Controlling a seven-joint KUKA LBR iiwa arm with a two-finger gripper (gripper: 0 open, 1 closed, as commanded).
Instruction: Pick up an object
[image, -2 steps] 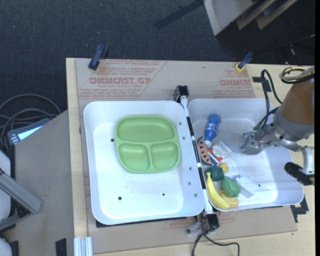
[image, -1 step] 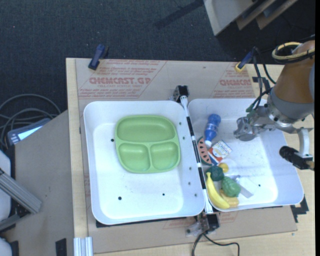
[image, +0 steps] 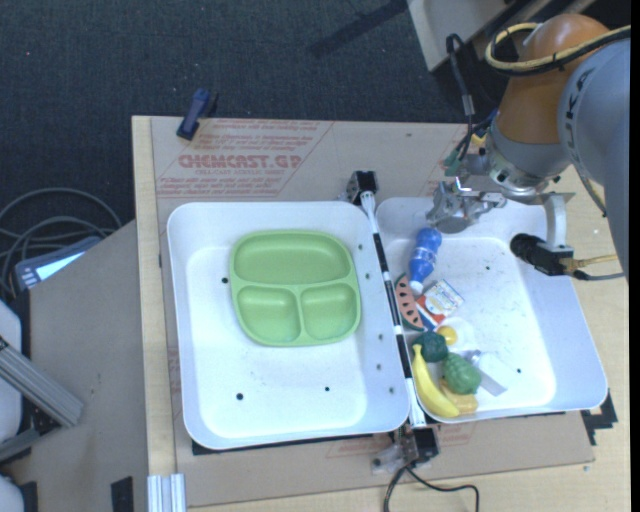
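Fingers (image: 452, 216) hung over far left corner of right bin (image: 560, 330); how far open, cannot tell; nothing seen held. Blue bottle (image: 424, 252) lay just near of them. Banana (image: 434, 388), broccoli (image: 461, 373) piled at bin's near left. Green tray (image: 295, 286) in left bin (image: 200, 330).

Robotics lab: plywood bench (image: 250, 150), white bins (image: 200, 300), loose cables (image: 50, 215), dark carpet floor (image: 100, 60).
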